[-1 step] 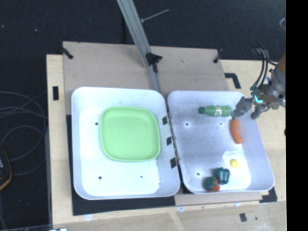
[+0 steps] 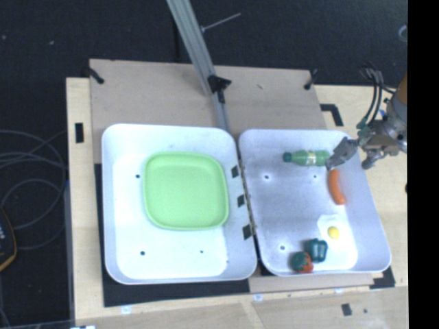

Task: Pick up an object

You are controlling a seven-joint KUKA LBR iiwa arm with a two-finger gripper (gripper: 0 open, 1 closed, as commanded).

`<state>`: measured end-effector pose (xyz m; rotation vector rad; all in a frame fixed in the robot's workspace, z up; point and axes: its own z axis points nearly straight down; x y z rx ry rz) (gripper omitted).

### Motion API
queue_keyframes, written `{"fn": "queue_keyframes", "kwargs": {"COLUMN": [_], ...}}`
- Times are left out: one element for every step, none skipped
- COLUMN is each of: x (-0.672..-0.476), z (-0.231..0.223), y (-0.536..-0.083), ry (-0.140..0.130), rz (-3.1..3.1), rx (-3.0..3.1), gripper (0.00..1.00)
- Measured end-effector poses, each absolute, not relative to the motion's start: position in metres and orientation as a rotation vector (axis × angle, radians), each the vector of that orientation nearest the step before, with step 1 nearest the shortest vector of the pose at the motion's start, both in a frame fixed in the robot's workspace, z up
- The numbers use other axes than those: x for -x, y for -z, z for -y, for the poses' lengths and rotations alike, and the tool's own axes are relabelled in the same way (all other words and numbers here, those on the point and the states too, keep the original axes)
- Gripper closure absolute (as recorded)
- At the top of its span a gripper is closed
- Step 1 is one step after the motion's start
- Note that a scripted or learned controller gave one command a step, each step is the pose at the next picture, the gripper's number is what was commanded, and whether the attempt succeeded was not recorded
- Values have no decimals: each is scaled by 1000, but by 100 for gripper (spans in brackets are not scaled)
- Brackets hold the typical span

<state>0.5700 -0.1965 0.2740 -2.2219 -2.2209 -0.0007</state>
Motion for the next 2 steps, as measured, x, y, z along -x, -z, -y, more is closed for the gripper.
{"fn": "queue_keyframes", "kwargs": {"x": [-560,-567], "z": [198,195], "y": [-224,-168], "ry": [-3,-4], "rz": [2219,2218], "rx": [2221,2220], "gripper": [0,0]}}
